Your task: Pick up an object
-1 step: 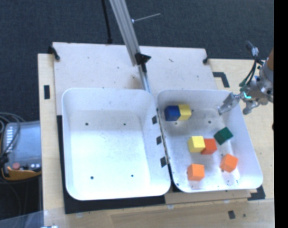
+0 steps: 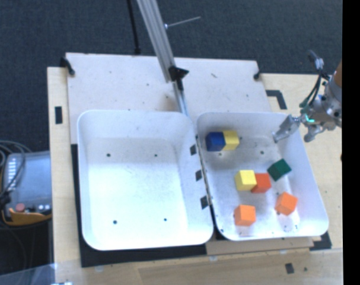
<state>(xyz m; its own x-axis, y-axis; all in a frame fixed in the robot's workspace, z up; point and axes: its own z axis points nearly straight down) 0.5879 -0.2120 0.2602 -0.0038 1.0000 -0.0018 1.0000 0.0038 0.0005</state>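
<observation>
The right bin [image 2: 251, 124] holds several small blocks. A blue block [image 2: 214, 141] touches a yellow block [image 2: 231, 139] near the bin's far left. In the middle, a second yellow block [image 2: 246, 180] sits against a red block [image 2: 262, 183], with a green block [image 2: 279, 170] just to their right. Two orange blocks lie nearer the front, one [image 2: 286, 203] on the right and one [image 2: 245, 214] on the left. My gripper [image 2: 298, 132] hangs over the bin's far right corner, open, with nothing between its fingers. It is apart from every block.
The left bin [image 2: 132, 177] lies beside the right one, their inner walls meeting. A slanted metal pole [image 2: 159, 37] rises behind the bins. A grey box with cables [image 2: 22, 186] sits off the bench at the left.
</observation>
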